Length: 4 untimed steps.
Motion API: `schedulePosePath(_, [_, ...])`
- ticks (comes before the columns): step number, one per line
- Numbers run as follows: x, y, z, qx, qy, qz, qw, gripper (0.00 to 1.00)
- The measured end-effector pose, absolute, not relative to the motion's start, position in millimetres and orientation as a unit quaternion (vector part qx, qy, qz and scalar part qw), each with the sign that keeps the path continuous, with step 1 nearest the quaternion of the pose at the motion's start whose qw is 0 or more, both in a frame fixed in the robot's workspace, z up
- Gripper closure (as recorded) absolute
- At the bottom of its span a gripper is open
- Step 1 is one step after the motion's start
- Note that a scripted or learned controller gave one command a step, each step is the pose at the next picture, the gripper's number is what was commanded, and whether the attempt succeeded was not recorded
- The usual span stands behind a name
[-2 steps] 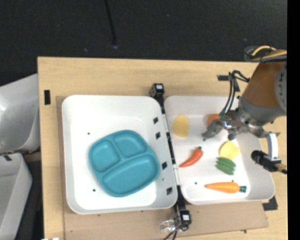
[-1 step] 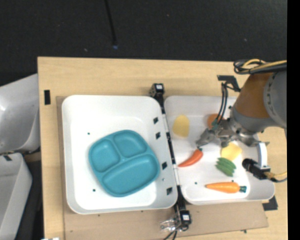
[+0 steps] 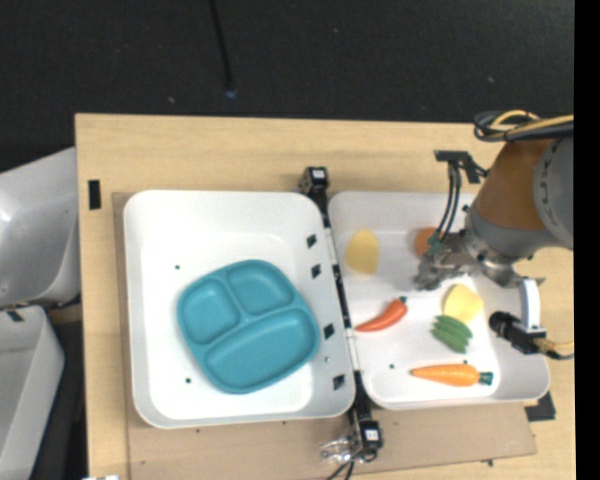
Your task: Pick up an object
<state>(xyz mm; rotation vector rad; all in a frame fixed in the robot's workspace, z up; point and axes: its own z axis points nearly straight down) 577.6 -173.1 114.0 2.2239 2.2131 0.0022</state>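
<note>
The right bin [image 3: 380, 383] holds several toy foods: a pale yellow piece [image 3: 362, 251] near its left wall, a red-orange chili [image 3: 384, 316], a yellow and green piece [image 3: 457, 318], an orange carrot [image 3: 446, 374] along the front, and a small orange item [image 3: 424, 239] partly hidden by the arm. My gripper [image 3: 433, 271] hangs low over the middle of this bin, just left of the yellow and green piece and right of the pale yellow one. Nothing is visibly held between its tips.
The left bin [image 3: 150, 268] carries a blue sectioned plate [image 3: 246, 324]. A dark clip-lined divider [image 3: 332, 288] separates the two bins. Cables [image 3: 458, 183] loop off the wrist above the right bin's back edge. A white housing [image 3: 25, 238] stands off the bench's left side.
</note>
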Motion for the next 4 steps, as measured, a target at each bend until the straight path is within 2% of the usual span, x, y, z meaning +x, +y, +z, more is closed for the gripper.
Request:
schedulePosePath(2, [580.0,-167,206,0.706,0.708,0.0013,0.003,1.0])
schedulePosePath(3, [580.6,-168,212,0.706,0.709,0.0005,0.001,1.0])
schedulePosePath(4, [585.4,-112,226,0.705,0.71,0.0014,0.001,1.0])
